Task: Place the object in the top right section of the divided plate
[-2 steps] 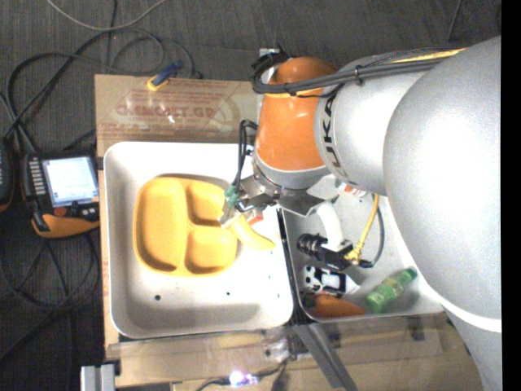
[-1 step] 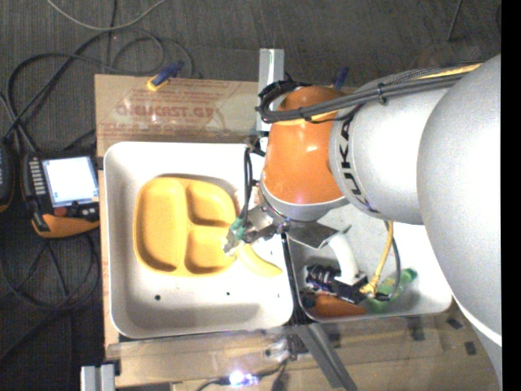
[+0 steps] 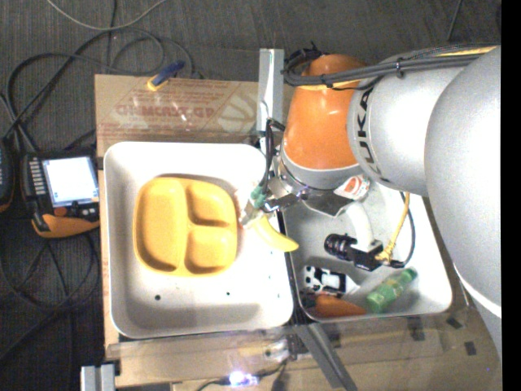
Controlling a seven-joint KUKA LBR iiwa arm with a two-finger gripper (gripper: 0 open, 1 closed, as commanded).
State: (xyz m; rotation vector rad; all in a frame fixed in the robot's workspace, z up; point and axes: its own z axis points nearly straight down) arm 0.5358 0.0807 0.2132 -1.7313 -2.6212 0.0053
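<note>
Gripper (image 3: 254,206): clamped on one end of banana (image 3: 275,236), over left bin (image 3: 118,300) right edge.
Risk: I reckon the end grip lets banana swing or slip, missing plate (image 3: 140,218) top right section.

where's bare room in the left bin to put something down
Widest bare patch: floor of the white left bin between the yellow divided plastic plate and the bin's lower wall. The plate's sections are bare too. Crowded: the plate's right side, where the gripper and yellow banana sit.

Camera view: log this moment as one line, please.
gripper at divided plate right rim | yellow object just under it, outside plate, grasp unclear | top right section without object | placement not done
</note>
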